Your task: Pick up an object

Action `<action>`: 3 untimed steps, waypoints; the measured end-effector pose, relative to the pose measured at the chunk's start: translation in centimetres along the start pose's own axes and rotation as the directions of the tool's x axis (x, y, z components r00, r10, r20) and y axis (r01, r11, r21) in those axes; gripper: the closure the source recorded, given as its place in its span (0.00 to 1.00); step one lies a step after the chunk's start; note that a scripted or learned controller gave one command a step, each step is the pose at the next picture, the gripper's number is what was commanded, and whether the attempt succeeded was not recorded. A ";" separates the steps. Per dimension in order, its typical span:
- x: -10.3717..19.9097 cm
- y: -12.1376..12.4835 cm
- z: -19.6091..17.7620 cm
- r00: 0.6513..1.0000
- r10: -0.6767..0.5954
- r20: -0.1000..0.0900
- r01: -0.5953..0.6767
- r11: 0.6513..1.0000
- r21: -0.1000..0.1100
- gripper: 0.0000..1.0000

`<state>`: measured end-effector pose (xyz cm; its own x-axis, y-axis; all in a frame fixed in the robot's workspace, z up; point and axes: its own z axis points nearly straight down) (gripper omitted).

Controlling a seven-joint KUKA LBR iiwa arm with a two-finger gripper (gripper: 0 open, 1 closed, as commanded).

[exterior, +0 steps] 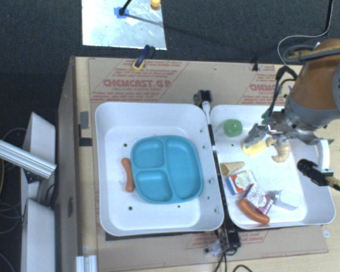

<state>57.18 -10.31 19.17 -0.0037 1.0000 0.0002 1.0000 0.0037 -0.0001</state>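
My gripper [266, 134] hangs over the back middle of the right bin [323, 208], reaching in from the right. Just below it lies a yellow banana-like piece [255, 147], at or under the gripper's tip. A tan curved piece [280, 153] lies just to its right. A green round object [233, 128] sits to the left, near the bin's back edge. Further forward are a tan wedge [232, 168], a small red and white carton [242, 182], a pink packet [256, 197], an orange sausage [254, 211] and a grey piece [284, 202].
The left bin [113, 152] holds a blue divided plate [165, 169] with a second orange sausage [127, 174] beside it on the left. A black fitting [311, 172] sticks over the right bin's right side. A divider rail [212, 146] runs between the bins.
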 end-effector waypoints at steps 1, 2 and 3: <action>-0.5 -7.2 8.0 1.000 0.003 0.000 -0.003 1.000 0.001 0.00; 1.4 -8.1 10.1 1.000 0.005 0.005 -0.005 1.000 -0.017 0.00; 1.3 -8.0 9.0 1.000 0.004 0.007 -0.004 1.000 -0.019 1.00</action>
<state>49.22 -9.03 10.18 0.0007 1.0000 -0.0065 0.9998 -0.0006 0.0190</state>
